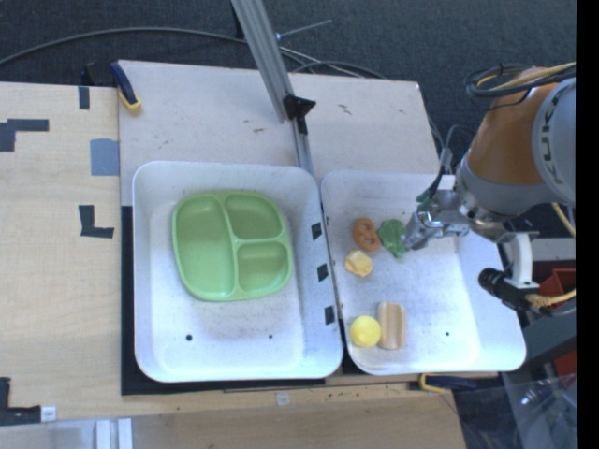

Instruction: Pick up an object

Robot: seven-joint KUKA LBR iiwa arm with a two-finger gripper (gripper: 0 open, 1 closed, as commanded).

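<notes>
In the right bin [487,340] lie a green leafy toy [390,235], an orange-brown lump [365,234], a small pale yellow piece [358,265], a yellow ball [365,330] and a tan block [390,325]. My gripper [414,238] reaches in from the right, low in the bin, with its tip against the right side of the green toy. The arm's body hides how the fingers stand around the toy.
The left bin [154,344] holds a green divided plate [232,244]. A metal pole [264,40] slants down to the divider between the bins. The arm's grey and orange body [519,157] overhangs the right bin's far right side.
</notes>
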